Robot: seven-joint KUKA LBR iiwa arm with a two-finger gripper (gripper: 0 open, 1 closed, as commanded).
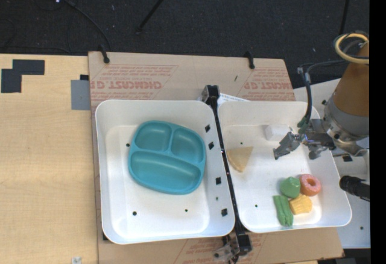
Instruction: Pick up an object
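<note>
Two white bins (158, 111) sitting beside the gripper (288, 145): one teal divided plate (167, 157) beyond it leftward; six small items lying near it.

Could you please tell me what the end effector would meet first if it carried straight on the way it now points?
The end effector points left and slightly down. Going on, it would probably meet the tan wedge first, though depth is unclear; it might touch the right bin's floor sooner.

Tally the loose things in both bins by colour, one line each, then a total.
Teal: 1, the divided plate
Green: 2, a round piece and a long piece
Yellow: 1, a block
Orange-pink: 1, a ring
Tan: 1, a wedge
White: 1, a small object
Total: 7
</note>
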